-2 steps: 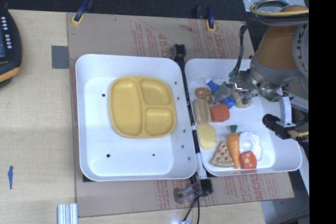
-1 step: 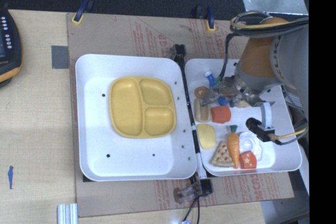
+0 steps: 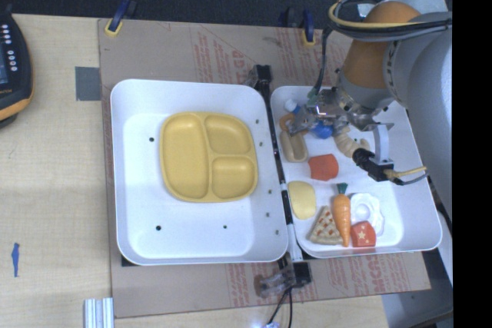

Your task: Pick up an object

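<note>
Yellow plate (image 3: pixel 207 156) with three parts, lying flat in the middle of the left bin (image 3: pixel 131 234). Right bin (image 3: pixel 419 234) full of little toy food. Red block (image 3: pixel 324 166) near the middle, with a pale yellow piece (image 3: pixel 302 200) just below it by the left wall. Orange carrot (image 3: pixel 342 215) standing between a pizza slice (image 3: pixel 327 228) and a fried egg (image 3: pixel 369 206) – red round piece (image 3: pixel 364 235) just beside the carrot's tip. Long tan piece (image 3: pixel 292 144) up by the left wall. Grey arm (image 3: pixel 419 65) reaching in from the right, gripper (image 3: pixel 327 113) low over the top end of the right bin, above the tan piece and the red block – too jumbled to say if open or closed. Both bins on brown cardboard (image 3: pixel 184 50) on the pale worktop (image 3: pixel 54 188).
</note>
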### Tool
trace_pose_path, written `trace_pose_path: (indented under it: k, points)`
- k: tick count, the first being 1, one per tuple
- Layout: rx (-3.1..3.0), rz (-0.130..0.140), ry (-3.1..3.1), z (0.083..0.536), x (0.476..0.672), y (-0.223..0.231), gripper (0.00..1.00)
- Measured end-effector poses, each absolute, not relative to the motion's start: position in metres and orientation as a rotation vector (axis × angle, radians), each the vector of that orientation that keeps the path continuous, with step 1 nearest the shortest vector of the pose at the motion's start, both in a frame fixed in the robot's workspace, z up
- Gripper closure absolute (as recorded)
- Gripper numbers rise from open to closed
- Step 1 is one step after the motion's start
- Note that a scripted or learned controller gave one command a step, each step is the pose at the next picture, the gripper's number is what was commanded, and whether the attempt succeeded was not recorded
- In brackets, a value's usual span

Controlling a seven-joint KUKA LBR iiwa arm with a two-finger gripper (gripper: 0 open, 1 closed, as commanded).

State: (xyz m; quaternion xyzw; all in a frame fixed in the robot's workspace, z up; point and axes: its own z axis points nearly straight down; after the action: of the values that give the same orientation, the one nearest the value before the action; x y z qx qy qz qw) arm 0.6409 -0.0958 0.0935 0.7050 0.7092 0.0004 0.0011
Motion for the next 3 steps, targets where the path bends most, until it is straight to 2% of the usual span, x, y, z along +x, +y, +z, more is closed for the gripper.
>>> trace_pose_path:
  k: [1,2,3]
  points:
    - [2.212,0.001,2.230,0.094,0.655,-0.099,0.00]
    - [2.213,-0.002,2.228,0.093,0.657,-0.093,0.00]
    - [2.220,-0.002,2.223,0.094,0.590,-0.104,0.00]
